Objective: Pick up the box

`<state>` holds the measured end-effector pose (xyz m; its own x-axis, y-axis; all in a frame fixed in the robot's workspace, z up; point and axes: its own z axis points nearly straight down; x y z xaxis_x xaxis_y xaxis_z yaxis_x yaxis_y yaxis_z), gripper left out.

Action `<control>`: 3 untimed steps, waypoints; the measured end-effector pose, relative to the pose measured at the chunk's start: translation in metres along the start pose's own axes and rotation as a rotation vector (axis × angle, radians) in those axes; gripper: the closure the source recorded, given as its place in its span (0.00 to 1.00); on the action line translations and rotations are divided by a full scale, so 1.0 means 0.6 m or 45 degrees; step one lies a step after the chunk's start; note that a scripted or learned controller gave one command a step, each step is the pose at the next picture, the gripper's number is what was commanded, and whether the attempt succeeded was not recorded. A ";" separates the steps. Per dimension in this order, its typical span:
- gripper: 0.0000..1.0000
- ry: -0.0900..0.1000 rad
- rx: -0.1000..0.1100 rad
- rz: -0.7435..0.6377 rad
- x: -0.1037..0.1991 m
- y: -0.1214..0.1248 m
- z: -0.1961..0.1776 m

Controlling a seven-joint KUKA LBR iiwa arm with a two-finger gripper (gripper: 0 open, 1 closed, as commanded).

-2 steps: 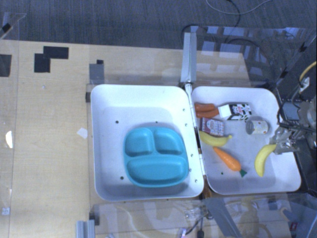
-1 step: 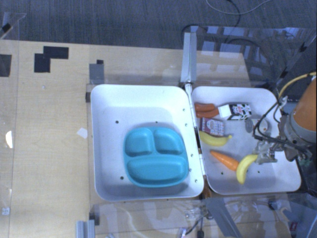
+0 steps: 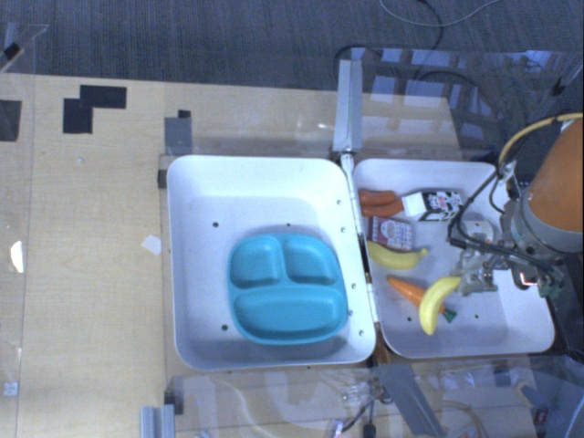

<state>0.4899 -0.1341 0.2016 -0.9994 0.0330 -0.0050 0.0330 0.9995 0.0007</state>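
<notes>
blue tray (image 3: 287, 288), yellow bananas (image 3: 436, 303), perhaps maroon box (image 3: 394, 234)

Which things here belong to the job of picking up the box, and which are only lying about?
Job: small dark red box; claw.

Lying about: two yellow bananas; orange carrot; red sausage; white packet; blue divided plastic tray.

Glossy blue plastic tray (image 3: 287, 288) lies in a smooth white plastic bin (image 3: 196, 245) on pale wood bench (image 3: 82, 245).

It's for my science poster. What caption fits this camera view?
Robot gripper hovers over the right bin of bananas, a carrot and a box; a blue tray fills the left bin.
</notes>
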 end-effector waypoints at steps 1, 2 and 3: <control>1.00 -0.003 0.001 -0.280 -0.055 -0.084 -0.056; 1.00 0.003 -0.002 -0.334 -0.014 -0.119 0.109; 1.00 -0.003 0.000 -0.372 -0.041 -0.068 -0.002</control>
<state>0.5129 -0.1756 0.2029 -0.9665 -0.2566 -0.0073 -0.2566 0.9665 -0.0013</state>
